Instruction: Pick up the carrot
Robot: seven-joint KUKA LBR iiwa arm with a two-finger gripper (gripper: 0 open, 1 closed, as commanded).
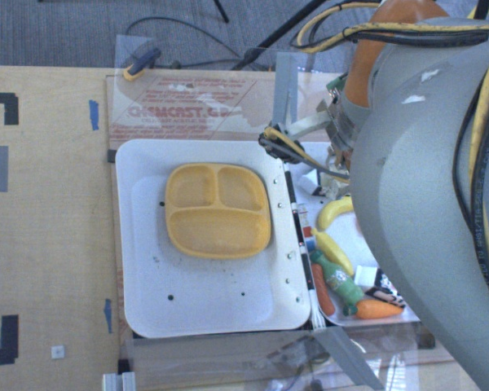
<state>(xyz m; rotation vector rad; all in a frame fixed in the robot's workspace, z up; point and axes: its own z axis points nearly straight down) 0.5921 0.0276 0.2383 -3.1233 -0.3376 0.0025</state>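
- Arm (424, 186) comes in from the right & its grey bulk hangs over most of the right bin (395, 320), prob. because that's where the food items lie; much of that bin is hidden under it.
- Gripper: can't tell its state, the arm's body blocks the business end.
- Carrot (380, 309) lies flat near the front edge of the right bin, orange, tapered, pointing roughly sideways, w/ a green stub at its left end. It sits just beside a green bottle-like item (339, 281) & near a thin red-orange piece (322, 289), poss. a chili or 2nd carrot; too small to tell.
- Two bananas (336, 213) lie further back in the same bin, one curving under the arm.
- Left bin (138, 243) bears a yellow divided plate (218, 211), three compartments, nothing in them; well apart from the carrot.
- Judgement: pick not yet made; carrot rests on the bin floor, crowded by neighbours on its left, so a clean grasp likely wants an approach from the freer right or front side.
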